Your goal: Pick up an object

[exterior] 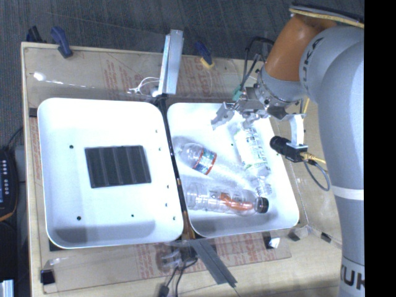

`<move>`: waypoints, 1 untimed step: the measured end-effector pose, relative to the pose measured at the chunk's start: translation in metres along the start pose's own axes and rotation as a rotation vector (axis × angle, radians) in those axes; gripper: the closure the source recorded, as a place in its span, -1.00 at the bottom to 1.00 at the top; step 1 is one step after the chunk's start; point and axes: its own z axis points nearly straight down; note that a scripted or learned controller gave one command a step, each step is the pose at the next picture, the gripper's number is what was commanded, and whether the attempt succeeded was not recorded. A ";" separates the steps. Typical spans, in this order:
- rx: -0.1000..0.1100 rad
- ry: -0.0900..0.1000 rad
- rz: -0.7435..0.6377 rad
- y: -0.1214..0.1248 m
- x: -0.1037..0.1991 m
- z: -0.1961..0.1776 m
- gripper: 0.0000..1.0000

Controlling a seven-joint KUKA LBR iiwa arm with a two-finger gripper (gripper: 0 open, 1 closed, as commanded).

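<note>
- Where the bench [37, 67] begins at the far left, two blue clamps [60, 41] sit along its back edge, and a dark device [6, 181] lies beside it at the frame's left border.
- Just right of that, the left bin [55, 122] is a shallow white tray with a dark ribbed rectangle [117, 166] lying flat on its floor, left of the tray's middle.
- Between the two trays, a grey metal bar [171, 60] stands up from the back of the bench, with a third blue clamp [203, 53] just to its right.
- The right bin [204, 228] touches the left one along the shared rim and holds three clear plastic bottles.
- One small bottle with a red and blue label [197, 156] lies tilted near the tray's left wall.
- Another clear bottle with an orange label and a black cap [226, 202] lies on its side along the front wall.
- A third clear bottle with a white label [250, 148] lies lengthwise in the back right part of the tray, its top end directly under the gripper [238, 111].
- Whether the pincer is released or clenched cannot be told; nothing is visibly caught in it.
- At the far right, the grey arm [337, 85] with its orange band [291, 48] fills the edge.
</note>
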 end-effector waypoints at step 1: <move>-0.001 0.000 -0.177 -0.025 0.032 0.112 -1.00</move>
